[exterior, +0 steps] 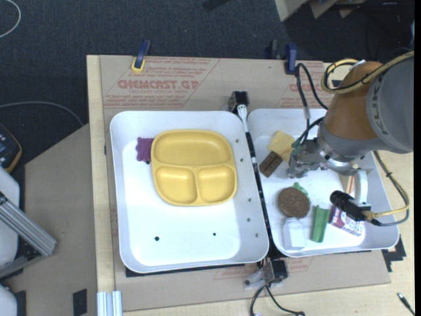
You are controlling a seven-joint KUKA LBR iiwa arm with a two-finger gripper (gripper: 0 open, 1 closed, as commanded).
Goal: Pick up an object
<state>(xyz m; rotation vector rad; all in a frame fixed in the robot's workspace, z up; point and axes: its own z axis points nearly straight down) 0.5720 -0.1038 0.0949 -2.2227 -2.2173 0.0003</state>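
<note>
Pincer point(300, 166) hangs low inside the right bin point(264, 129), at the end of the grey arm point(395, 104) that comes in from the view's right. Whether it is spread or pressed together I cannot tell, nor whether it pinches anything.

The things to pick lie around it. Just beside it on the view's left, a brown block point(270, 164) lies at a slant. Up and left of the pincer, touching that block's upper end, sits a pale yellow block point(283, 141). Just below the pincer lies a round brown disc point(294, 203). Further below are a white piece point(294, 233) and a green stick point(320, 223), side by side. Below and to the right of the pincer, a purple-and-white packet point(350, 224) lies near the bin's wall.

Well apart from the pincer, to its left, the left bin point(191, 237) holds a yellow divided plate point(194, 165), with a small purple piece point(143, 149) touching the plate's far edge.
</note>
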